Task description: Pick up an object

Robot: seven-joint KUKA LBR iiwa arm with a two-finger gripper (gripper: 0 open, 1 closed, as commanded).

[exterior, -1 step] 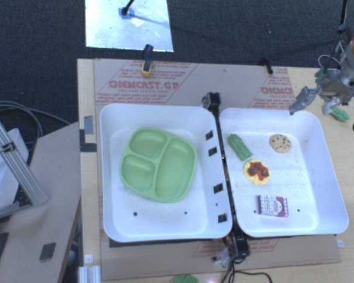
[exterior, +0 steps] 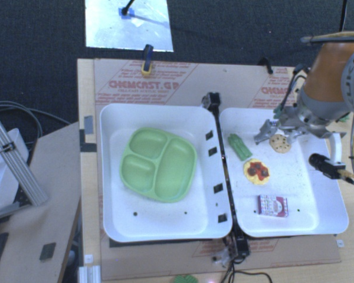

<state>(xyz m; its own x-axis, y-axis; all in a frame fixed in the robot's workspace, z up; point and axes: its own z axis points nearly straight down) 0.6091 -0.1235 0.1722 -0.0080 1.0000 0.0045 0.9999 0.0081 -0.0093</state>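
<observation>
- Metal two-finger tool (exterior: 278, 135) on the grey arm, over the right white bin (exterior: 327, 217) toward 12 o'clock; whether it grips cannot be told.
- Round tan cookie (exterior: 279, 143) touching the fingertips.
- Green oblong piece (exterior: 239, 147), at 9 o'clock from the cookie.
- Yellow-and-red disc (exterior: 256, 171) and red carton (exterior: 272, 206), toward 6 o'clock.
- Green divided plate (exterior: 159, 164) in the left white bin (exterior: 115, 214).

The arm (exterior: 336, 69) is cut off at the right edge — a green thing (exterior: 184, 279) at the bottom.
</observation>
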